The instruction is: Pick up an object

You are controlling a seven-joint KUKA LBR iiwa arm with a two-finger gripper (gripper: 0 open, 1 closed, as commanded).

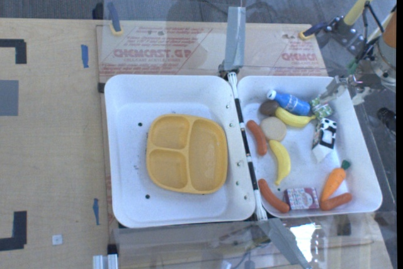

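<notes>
The right white bin (368,154) holds several toy foods. A blue bottle (291,101) lies at its back, with a yellow banana (293,118) just in front of it and a second banana (281,160) near the middle. A black-and-white carton (325,137) lies to the right, with a carrot (334,181) below it. My gripper (329,95) hangs over the bin's back right corner, just right of the bottle and above the carton. Nothing is seen held in it.
A yellow divided plate (187,152) sits in the left bin (119,135). The right bin also holds sausages (257,137) (272,196), a round beige piece (274,129) and a red box (303,198). The arm and its cables (371,41) crowd the back right.
</notes>
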